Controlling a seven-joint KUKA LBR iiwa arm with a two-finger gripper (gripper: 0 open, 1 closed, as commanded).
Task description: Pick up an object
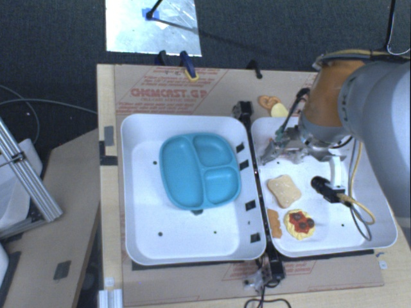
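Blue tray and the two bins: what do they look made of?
Blue tray: looks like moulded plastic, matte to satin, uniform colour, soft rounded compartment edges. Left bin and right bin: probably thin formed white plastic, smooth with rounded corners; cannot be sure.

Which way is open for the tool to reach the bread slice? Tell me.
Probably yes, from above: the bread slice lies flat in the right bin, uncovered, with the tool just beyond it. The pizza piece sits apart.
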